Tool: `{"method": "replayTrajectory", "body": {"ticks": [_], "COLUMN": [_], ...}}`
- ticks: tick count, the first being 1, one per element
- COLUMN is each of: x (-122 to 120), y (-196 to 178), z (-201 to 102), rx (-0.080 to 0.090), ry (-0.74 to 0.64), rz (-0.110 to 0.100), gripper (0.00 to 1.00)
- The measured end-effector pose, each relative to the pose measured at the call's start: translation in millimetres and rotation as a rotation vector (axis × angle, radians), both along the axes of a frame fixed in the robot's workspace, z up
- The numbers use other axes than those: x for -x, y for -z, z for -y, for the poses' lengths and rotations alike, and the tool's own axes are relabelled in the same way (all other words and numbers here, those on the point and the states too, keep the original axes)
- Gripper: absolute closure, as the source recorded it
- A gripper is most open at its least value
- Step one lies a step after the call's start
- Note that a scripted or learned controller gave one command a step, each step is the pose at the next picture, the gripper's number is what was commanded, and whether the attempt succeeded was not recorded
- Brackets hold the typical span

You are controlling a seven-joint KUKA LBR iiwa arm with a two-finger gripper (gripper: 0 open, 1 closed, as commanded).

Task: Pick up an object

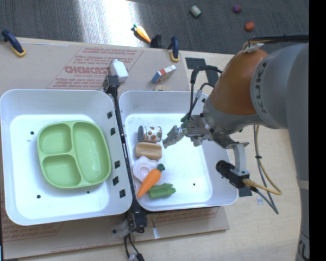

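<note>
A desk seen from above at a slant carries two shallow white bins side by side on a cardboard sheet. The left bin (11, 162) holds a pale green divided plate (73, 154) with three sections, lying flat near its middle.

The right bin (206, 192) holds a small cluster of toy foods along its left side. From back to front: a small can (150, 133) lying on its side, a tan bread roll (148, 150) just in front of it, a pale pink piece (143, 167) below that, an orange carrot (149, 181) slanting down to the left over the pink piece, and a green vegetable (162, 190) beside the carrot's lower end.

The grey arm (277, 80), with its orange band, reaches in from the right over the right bin. The gripper (171, 136) points left, toward the cluster. Its tip sits just right of the can and the bread roll, close to both, at about the level of the gap between them. From this angle it is not possible to tell whether the jaws are apart or together, or whether they touch either item. Nothing is visibly held between them.

Behind the bins, on the cardboard, lie a small white block (119, 69) and a small red, white and blue item (164, 73). Blue clamps (14, 43) grip the cardboard's back edge.
</note>
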State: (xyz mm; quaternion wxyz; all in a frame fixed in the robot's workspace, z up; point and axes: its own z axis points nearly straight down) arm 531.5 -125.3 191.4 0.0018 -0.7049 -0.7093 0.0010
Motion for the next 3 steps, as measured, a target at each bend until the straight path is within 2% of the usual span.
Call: {"method": "replayTrajectory", "body": {"ticks": [1, 2, 3], "x": [-48.7, -49.4, 35.2], "y": [100.5, 89.7, -0.8], "z": [-12.5, -12.3, -34.7], "rx": [0.001, 0.002, 0.001], "ry": [-0.001, -0.005, 0.0], "rz": [-0.001, -0.002, 0.001], "gripper": [0.0, 1.0, 1.0]}}
